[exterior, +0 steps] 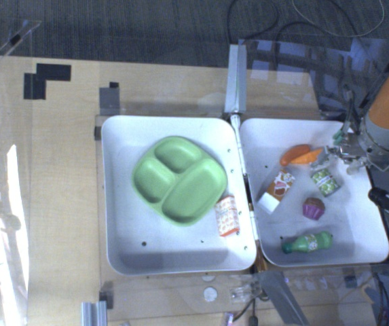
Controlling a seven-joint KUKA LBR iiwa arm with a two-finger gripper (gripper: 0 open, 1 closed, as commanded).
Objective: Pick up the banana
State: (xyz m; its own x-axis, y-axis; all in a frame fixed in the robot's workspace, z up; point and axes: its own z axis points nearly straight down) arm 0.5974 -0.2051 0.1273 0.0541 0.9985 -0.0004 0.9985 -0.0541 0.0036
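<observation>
**No banana plainly on show as the arm waits at the right bin**

Nothing in either bin reads clearly as a banana. The nearest candidate is the orange, elongated item (301,155) lying near the back of the right bin (357,250), though by colour it looks more like a carrot. If that is the target, I'd judge it light, fairly stiff and smooth-skinned, best pinched across its middle, where it is thickest and least likely to roll.

Just beside it lie a small green packet (324,180) and a tilted carton (278,190); further forward are a purple cup-shaped piece (313,208) and a green bottle (307,242) on its side. The gripper (349,149) hovers near the bin's far right corner; whether it is parted or closed I cannot tell. The left bin (123,250) carries a green divided plate (179,180) and a small can (227,216).
</observation>
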